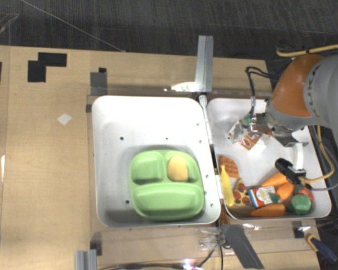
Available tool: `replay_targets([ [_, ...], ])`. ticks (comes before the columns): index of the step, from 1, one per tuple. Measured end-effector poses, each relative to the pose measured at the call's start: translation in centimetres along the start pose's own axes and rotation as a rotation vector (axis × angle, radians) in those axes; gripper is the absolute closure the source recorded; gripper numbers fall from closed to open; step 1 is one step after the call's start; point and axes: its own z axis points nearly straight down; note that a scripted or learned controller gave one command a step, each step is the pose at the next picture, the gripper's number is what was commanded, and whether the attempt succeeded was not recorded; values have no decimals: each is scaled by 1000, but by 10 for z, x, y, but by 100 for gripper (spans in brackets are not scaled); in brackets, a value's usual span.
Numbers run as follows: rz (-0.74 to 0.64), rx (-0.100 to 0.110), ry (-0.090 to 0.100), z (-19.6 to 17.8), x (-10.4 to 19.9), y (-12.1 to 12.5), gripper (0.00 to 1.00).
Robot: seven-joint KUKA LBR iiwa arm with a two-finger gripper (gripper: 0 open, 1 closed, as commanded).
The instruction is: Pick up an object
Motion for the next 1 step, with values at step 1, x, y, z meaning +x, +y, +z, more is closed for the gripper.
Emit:
replay_targets([
  [1,-6,11,0,1,-1,7,0],
])
